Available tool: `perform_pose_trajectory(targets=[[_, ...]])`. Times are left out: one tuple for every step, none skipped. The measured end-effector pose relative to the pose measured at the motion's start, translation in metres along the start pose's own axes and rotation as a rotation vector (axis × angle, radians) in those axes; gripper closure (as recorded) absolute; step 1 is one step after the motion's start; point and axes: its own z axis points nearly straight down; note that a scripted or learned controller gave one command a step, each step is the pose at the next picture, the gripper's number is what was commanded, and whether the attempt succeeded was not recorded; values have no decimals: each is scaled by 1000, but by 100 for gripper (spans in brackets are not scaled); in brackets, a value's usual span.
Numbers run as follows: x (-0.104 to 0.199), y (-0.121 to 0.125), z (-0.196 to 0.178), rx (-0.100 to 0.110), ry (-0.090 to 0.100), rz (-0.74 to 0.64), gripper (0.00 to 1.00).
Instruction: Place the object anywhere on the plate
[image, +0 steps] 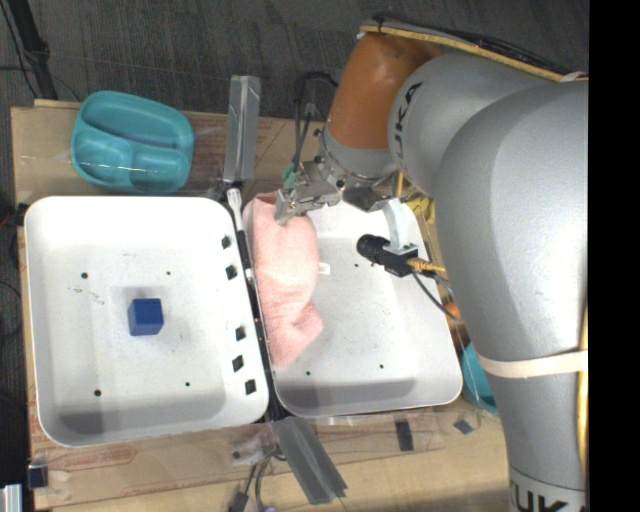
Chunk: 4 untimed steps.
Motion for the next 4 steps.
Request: perform_pose_trajectory(targets=[[70, -15, -11, 0, 0, -42, 100], [134, -54, 1, 1, -1, -12, 100], [191, -39, 7, 1, -2, 90, 100], [260, -62, 21, 2, -1, 172, 100]])
